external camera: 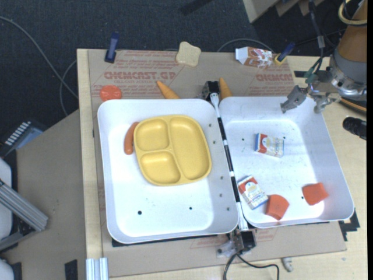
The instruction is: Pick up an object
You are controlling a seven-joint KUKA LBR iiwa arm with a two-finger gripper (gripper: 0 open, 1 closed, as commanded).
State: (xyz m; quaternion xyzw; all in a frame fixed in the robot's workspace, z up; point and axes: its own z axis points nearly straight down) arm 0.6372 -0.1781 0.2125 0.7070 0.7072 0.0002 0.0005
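Note:
My gripper (306,102) hovers over the far right corner of the right bin (326,150). It is open, and its two fingers (290,103) are spread with nothing between them. In that bin, a small red-and-white carton (268,144) lies near the middle, below and left of the gripper. A second carton (252,192) lies by the front left. An orange block (277,206) rests beside it, and a red-orange block (315,193) sits at the front right.
The left bin (116,203) holds a yellow divided plate (172,149) with a sausage (129,139) at its left side. Behind the bins lie a bread slice (188,53), a carrot (167,90), an orange disc (109,92) and a small carton (254,56).

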